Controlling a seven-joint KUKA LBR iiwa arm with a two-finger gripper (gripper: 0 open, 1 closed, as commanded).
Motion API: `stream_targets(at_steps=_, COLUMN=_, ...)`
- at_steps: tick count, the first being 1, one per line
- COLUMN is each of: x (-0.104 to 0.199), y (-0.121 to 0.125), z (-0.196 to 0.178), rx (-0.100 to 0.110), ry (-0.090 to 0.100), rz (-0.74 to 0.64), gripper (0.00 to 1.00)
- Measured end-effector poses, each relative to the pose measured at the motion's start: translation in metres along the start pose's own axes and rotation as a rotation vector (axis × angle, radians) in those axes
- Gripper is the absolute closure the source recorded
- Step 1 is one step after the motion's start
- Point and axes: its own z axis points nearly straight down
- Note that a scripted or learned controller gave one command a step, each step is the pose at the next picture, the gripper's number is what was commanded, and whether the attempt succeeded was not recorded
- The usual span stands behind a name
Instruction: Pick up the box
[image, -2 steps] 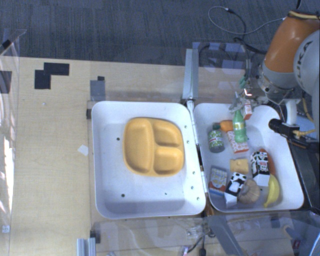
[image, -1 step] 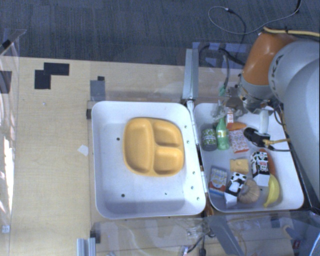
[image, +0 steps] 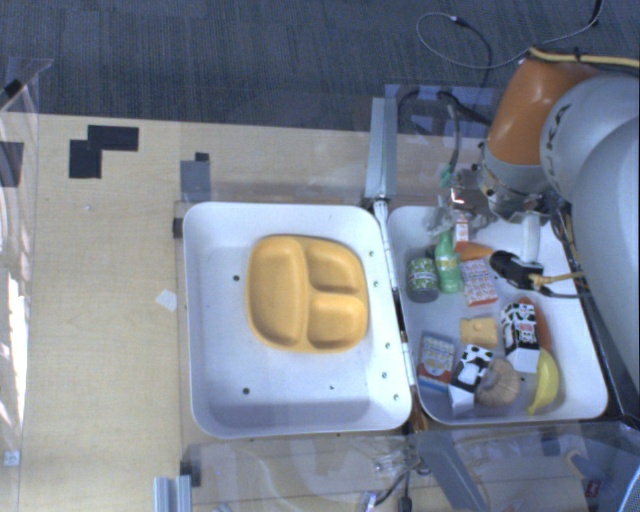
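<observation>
The right bin (image: 590, 385) holds several small items. A flat box with a red and white print (image: 479, 283) lies near its middle. A small blue box (image: 436, 354) rests at the near left, and a black and white cow-print carton (image: 520, 327) stands further right. My gripper (image: 452, 212) hangs over the far end of this bin. It is just above the cap of a green bottle (image: 446, 268) and beyond the red and white box. Nothing shows between its fingers.
A yellow divided plate (image: 305, 292) lies in the left bin (image: 215, 380). The right bin also holds a green can (image: 423, 279), an orange piece (image: 472, 251), a yellow block (image: 479, 330), a second cow-print box (image: 468, 368), a brown ball (image: 498, 383) and a banana (image: 545, 382).
</observation>
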Motion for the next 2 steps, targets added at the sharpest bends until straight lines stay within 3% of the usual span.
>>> stream_targets(at_steps=1, x=0.002, y=-0.001, z=-0.033, rx=-0.001, ry=0.001, rz=0.02, gripper=1.0)
stream_targets(at_steps=2, x=-0.021, y=0.001, z=-0.09, rx=-0.002, ry=0.001, rz=-0.027, gripper=1.0)
